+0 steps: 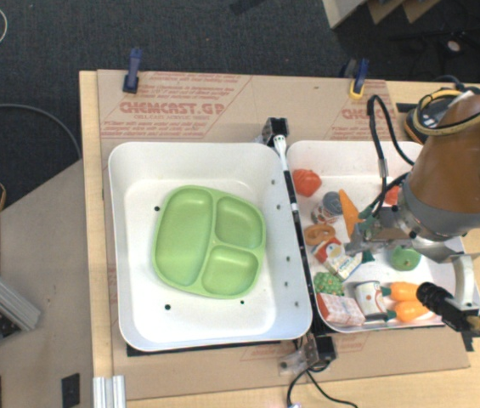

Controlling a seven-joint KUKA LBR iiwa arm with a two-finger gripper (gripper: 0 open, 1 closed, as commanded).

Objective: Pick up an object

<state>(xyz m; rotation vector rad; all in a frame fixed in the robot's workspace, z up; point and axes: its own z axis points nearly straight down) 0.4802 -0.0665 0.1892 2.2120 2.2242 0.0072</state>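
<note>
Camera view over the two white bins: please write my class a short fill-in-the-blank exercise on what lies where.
1. The divided plate in the left bin is coloured ____.
2. That plate has ____ compartments.
3. The small toy foods lie in the ____ bin.
4. The gripper hangs over the ____ bin.

Missing words: green; three; right; right

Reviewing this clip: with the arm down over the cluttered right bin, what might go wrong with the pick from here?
1. The right bin is crowded: the toys lie packed near the gripper, so it may pinch two at once or nudge a neighbour aside.
2. The orange carrot piece beside the gripper looks slim and tilted; it might slip out.
3. The green divided plate sits alone in the left bin; nothing there is threatened.
</note>
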